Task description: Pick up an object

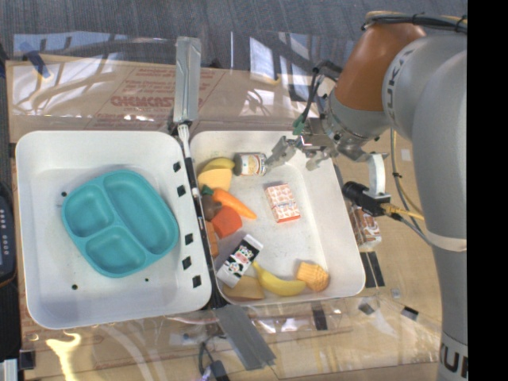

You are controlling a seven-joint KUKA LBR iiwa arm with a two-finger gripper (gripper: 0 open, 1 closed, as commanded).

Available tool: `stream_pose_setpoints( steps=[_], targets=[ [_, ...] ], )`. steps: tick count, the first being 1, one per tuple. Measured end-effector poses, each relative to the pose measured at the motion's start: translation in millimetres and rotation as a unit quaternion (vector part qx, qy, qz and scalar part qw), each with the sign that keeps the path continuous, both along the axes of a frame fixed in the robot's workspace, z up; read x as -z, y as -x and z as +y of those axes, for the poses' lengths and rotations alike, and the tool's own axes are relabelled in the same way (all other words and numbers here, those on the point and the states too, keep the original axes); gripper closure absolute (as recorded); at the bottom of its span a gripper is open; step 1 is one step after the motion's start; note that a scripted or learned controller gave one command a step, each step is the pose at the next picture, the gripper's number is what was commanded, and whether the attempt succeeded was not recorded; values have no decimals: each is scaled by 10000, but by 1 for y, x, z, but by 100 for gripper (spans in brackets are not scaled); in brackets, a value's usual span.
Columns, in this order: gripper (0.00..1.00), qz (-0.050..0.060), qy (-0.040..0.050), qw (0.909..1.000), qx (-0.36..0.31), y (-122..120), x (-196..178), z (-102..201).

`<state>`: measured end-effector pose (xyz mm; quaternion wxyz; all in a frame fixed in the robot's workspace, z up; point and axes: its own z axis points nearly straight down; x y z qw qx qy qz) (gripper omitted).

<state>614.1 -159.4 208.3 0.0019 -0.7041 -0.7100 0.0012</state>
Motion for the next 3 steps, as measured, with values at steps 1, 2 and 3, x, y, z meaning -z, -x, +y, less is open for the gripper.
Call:
stream_pose_setpoints(
  steps=[1, 2, 3],
  targets=[
    [0, -13, -1, 9987, -505, 11, 117, -27],
    [100, -8, 1, 9986, -524, 11, 106, -27],
    [100, -6, 1, 9985, -542, 11, 97, -26]
  ],
)
